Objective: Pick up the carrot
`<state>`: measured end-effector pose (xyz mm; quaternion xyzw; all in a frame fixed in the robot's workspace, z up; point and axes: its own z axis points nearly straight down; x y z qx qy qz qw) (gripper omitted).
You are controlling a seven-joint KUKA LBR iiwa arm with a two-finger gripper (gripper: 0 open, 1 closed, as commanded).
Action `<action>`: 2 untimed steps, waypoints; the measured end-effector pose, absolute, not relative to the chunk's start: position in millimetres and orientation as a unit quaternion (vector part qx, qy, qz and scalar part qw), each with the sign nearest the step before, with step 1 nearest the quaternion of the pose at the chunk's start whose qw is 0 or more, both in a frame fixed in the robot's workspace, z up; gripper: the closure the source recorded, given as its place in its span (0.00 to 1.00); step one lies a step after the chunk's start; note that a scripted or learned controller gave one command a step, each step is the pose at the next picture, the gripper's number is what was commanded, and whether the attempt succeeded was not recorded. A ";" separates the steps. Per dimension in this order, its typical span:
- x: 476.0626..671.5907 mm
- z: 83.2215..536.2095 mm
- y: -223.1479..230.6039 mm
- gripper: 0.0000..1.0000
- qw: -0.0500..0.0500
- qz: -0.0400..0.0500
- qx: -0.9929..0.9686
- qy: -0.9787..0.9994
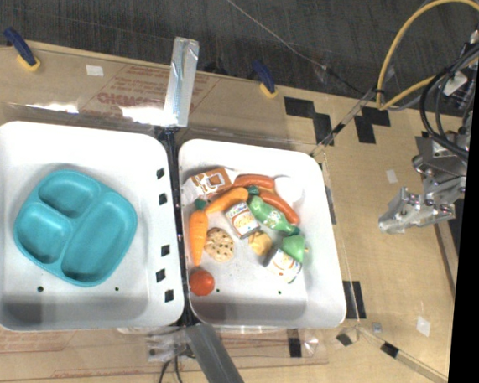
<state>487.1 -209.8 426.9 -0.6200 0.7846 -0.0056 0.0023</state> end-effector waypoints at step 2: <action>477.8 427.0 -203.2 1.00 0.001 -0.002 -0.835 0.551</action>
